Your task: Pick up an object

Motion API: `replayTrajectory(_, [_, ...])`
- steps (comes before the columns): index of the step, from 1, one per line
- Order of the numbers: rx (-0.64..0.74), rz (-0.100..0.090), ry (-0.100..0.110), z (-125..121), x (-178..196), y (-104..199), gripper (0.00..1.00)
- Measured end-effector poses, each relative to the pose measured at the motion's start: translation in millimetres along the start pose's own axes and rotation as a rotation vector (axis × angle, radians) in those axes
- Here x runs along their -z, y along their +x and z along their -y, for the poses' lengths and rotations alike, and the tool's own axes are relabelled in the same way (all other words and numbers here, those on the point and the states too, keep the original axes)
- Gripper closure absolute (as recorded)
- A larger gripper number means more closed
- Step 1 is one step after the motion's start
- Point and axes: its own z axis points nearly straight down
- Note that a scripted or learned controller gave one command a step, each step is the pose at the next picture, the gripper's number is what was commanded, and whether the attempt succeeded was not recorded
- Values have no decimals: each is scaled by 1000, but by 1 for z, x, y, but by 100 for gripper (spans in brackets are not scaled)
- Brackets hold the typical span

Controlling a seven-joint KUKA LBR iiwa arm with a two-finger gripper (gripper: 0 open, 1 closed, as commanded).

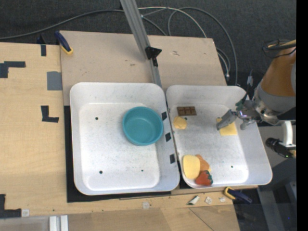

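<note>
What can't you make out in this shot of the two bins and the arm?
- Gripper: fingers too small and blurred to read, camera view.
- Yellow block: part sits under the gripper, so contact is unclear.
- Red item: half hidden by the yellow piece.
- Arm: cut off at the right edge.

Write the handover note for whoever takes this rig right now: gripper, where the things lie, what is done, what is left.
Gripper: low over the right bin, at the yellow block near the bin's right side; no object seen between its fingers.
Right bin also holds a brown chocolate bar, a small yellow piece, and a yellow, orange and red cluster of toy food at the near edge.
Left bin: teal bowl.
Done: arm brought to the yellow block.
Left: grasp and lift an object.
</note>
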Motion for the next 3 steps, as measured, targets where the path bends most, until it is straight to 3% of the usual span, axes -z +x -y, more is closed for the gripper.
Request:
replayTrajectory(1, [0,0,0,3,-65,0,0])
replayTrajectory(2, [2,1,-5,2,-51,0,100])
replayTrajectory(3, [1,3,-12,-8,2,5,100])
